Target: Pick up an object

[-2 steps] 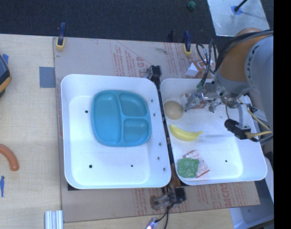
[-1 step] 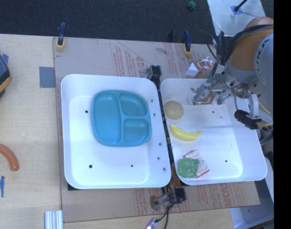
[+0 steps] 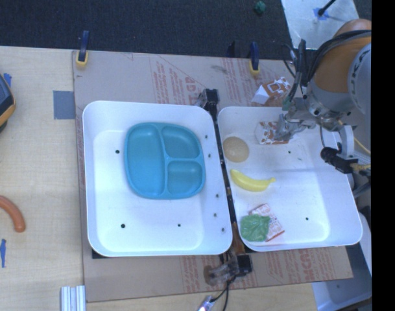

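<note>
Wooden surface (image 3: 35, 173) under cardboard sheet; dark floor beyond. Orange sausage (image 3: 10, 213) lies loose on wood at left. Left bin (image 3: 93, 173) holds blue divided plate (image 3: 165, 161). Right bin (image 3: 327, 219) holds tan round piece (image 3: 236, 149), banana (image 3: 251, 181) with long axis left-right and stem tip right, green packet (image 3: 257, 227). Pincer (image 3: 283, 129) low over small printed wrapper (image 3: 272, 135) at far edge; grip state unclear.

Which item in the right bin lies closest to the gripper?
The small printed packet at the bin's far end, right beside the gripper. The round beige piece, banana and green item lie farther off.
</note>
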